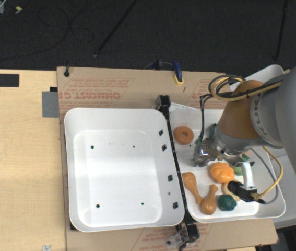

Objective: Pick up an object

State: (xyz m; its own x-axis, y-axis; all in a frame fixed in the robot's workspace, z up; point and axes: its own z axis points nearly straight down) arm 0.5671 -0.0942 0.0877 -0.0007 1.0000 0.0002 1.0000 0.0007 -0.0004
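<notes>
The right bin holds several small things. A brown ring-shaped donut lies near its upper left. Two tan drumstick-like pieces cross near the front. An orange lump sits just under the wrist, and a teal ball lies at the front right. My gripper is down in this bin, between the donut and the orange lump. The wrist hides much of it from above.
The left bin lies beside the right one, with a black divider rail between them. Both rest on a cardboard sheet. A blue clamp sits at the cardboard's back edge.
</notes>
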